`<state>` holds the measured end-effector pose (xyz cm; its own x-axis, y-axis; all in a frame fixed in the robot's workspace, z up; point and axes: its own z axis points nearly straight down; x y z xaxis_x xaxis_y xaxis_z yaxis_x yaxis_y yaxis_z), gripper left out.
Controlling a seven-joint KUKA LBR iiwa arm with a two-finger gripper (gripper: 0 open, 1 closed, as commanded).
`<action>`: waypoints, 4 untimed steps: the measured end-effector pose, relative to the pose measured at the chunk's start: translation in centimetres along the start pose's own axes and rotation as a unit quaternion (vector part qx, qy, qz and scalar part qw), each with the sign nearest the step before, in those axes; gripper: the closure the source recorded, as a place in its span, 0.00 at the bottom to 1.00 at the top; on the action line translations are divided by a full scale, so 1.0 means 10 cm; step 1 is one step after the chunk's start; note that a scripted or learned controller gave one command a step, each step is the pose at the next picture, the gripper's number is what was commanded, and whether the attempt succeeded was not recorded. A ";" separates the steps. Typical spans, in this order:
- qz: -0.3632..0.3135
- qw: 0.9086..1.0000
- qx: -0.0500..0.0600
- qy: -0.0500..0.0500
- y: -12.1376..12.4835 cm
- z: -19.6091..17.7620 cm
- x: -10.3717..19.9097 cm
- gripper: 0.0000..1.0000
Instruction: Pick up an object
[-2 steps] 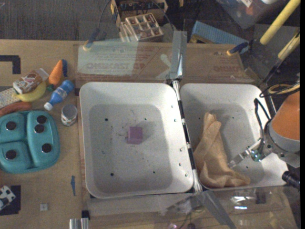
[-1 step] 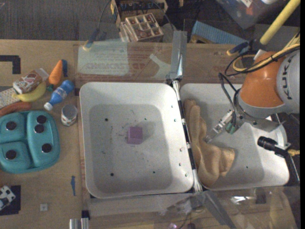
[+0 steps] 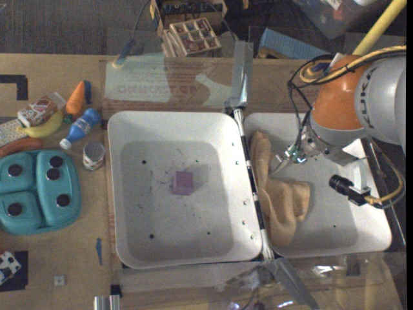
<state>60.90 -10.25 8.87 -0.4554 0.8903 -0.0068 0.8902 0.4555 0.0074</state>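
A small purple block lies flat near the middle of the left bin. A tan cloth is bunched along the left side of the right bin, running from its far left corner toward the front. My gripper hangs over the right bin, just right of the cloth's upper part and close above it. The grey arm with its orange band comes in from the right and hides the bin's far right corner. Nothing shows in the gripper's grasp.
Left of the bins on the bench lie a teal tray, a small can, a blue bottle, a banana and a carrot. A clear sheet and a box of parts sit behind. A black cable fitting hangs over the right bin.
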 end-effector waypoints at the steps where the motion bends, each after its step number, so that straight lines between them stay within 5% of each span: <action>1: 0.050 0.999 0.002 0.002 -0.75 0.00 0.10 0.00; 2: 0.101 0.995 0.004 0.003 -1.23 -0.75 0.42 0.00; 3: 0.052 0.999 -0.001 0.001 -1.22 -0.02 0.38 0.00; 4: 0.054 0.999 -0.003 0.001 -1.22 -0.12 0.37 1.00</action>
<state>48.36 -12.53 10.01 -0.3560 0.9345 -0.0044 0.9344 0.3560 0.0136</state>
